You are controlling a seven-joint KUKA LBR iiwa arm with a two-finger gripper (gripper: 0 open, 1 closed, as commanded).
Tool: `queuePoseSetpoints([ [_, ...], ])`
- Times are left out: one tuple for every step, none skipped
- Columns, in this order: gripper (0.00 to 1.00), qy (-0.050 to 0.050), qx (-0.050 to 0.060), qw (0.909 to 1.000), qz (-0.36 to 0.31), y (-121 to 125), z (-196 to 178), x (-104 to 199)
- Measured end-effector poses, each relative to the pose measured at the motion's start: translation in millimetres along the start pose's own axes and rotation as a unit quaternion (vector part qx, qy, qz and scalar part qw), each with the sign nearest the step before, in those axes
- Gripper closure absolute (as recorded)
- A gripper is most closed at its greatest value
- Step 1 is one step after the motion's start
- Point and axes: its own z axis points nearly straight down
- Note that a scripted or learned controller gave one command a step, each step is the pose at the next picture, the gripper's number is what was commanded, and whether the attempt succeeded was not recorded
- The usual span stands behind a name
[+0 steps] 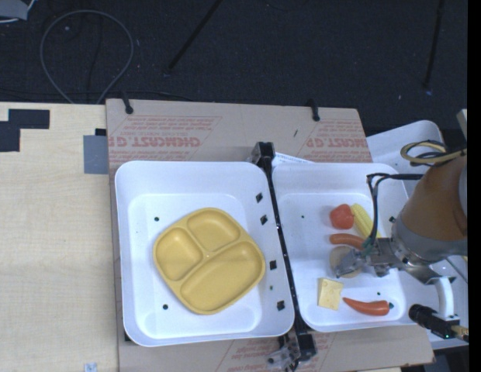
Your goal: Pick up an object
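The sausage [347, 239] is lying flat in the right bin [310, 208], and the end effector [351, 263] is hanging just below it, low over the bin floor. Whether something is sitting between its parts I cannot tell (the metal there is blurred and small). Above the sausage, a red tomato-like piece [341, 216] is resting beside a yellow corn cob [362, 220], the two almost touching. Nearer to the front wall of this bin, a pale yellow cheese slice [330, 293] is lying just beside a red chili pepper [367, 306]. The arm [438, 208], with its orange band, is reaching in from the right side over the bin's edge. In the left bin [140, 184], a yellow divided plate [209, 260] is lying flat, slightly turned. Both bins are standing on cardboard [225, 130] upon the desk [46, 231].
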Motion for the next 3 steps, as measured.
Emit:
queuePoseSetpoints([
  [1.0,-0.001,-0.002,1.0,0.003,1,-13,-2],
  [1.0,-0.002,-0.005,1.0,-0.001,-5,-72,2],
  [1.0,-0.002,-0.005,1.0,-0.001,-4,-109,2],
])
